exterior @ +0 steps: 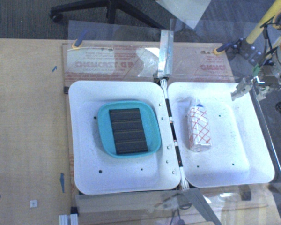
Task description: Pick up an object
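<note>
A white packet with a red crosshatch print and a blue end [198, 128] lies in the right bin [253, 168], left of its middle, long axis running front to back. A teal square dish [103, 135] sits in the middle of the left bin [84, 172] and carries a dark grey ridged block [128, 131]. My gripper [251, 85] hangs at the far right corner of the right bin, over its rim, well apart from the packet. Nothing is seen in its grasp.
A metal divider [166, 55] stands upright behind the seam between the bins, on a clear sheet with red lettering. Cables and a yellow rod [267, 18] crowd the top right. A wooden bench top [23, 125] stretches to the left.
</note>
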